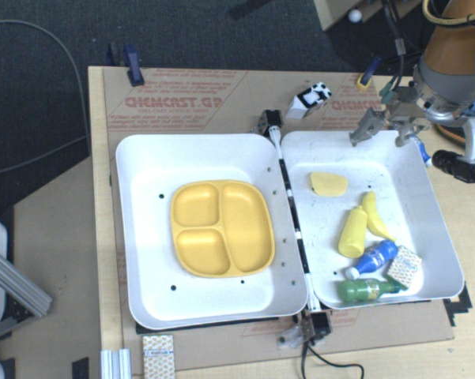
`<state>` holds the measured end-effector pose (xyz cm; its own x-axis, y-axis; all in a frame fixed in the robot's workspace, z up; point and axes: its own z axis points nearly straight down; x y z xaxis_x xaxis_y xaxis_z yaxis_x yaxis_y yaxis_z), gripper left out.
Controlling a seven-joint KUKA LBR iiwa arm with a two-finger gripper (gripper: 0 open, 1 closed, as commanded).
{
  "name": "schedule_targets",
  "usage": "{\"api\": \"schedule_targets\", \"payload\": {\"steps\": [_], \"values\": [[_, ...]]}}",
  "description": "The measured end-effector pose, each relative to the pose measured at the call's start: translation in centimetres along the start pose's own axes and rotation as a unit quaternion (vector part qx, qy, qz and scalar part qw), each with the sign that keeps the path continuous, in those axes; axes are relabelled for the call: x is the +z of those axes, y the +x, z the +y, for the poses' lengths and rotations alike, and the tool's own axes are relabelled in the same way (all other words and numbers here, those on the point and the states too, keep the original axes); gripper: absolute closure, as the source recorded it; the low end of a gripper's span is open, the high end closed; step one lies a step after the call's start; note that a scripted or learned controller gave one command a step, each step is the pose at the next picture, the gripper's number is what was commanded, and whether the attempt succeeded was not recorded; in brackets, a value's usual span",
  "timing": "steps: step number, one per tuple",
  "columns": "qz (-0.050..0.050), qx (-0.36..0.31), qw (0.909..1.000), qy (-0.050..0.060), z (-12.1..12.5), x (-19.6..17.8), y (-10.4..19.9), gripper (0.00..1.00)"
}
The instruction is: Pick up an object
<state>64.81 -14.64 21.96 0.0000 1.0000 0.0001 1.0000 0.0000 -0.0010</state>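
Approach is the step in hand, by the look of it: nothing is carried, and no object has yet been reached. The gripper (pixel 389 126) is seen over the far rim of the right bin (pixel 440 212), its two jaws spread apart and released, with nothing between them. The arm (pixel 450 50) is brought in from the upper right, its orange band above a grey wrist, the jaws pointing down and somewhat towards the bin.

The things that could be picked are all gathered in that right bin. A flat pale yellow piece (pixel 329 184) lies nearest the gripper, apart from the rest. Further forward, a yellow bottle (pixel 352 232) is set just beside a banana (pixel 375 216). Near the front wall a blue bottle (pixel 373 259), a small chequered packet (pixel 404 267) and a green bottle (pixel 365 290) are crowded together, touching or nearly so.

In the left bin (pixel 138 212) a yellow divided plate (pixel 221 228) is laid. Both bins rest on the desk (pixel 103 133).

For the next move, the jaws would have to be carried forward into the bin and lowered over one object. The lone yellow piece is judged the least obstructed, though its flatness may leave little to grip; the clustered bottles offer more height but less room.
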Motion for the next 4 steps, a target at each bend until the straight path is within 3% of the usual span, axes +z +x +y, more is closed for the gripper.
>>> {"api": "schedule_targets", "payload": {"steps": [1, 2, 3, 4], "values": [[0.000, 0.001, 1.0000, 0.001, -10.8, 6.5, -1.7, 0.00], [-0.003, 0.001, 1.0000, -0.007, -12.0, 13.0, 0.6, 0.00], [0.001, 0.000, 1.0000, 0.001, -14.7, 13.6, 5.0, 0.00], [-0.001, 0.000, 1.0000, -0.001, -13.5, 13.5, 4.4, 0.00]]}}
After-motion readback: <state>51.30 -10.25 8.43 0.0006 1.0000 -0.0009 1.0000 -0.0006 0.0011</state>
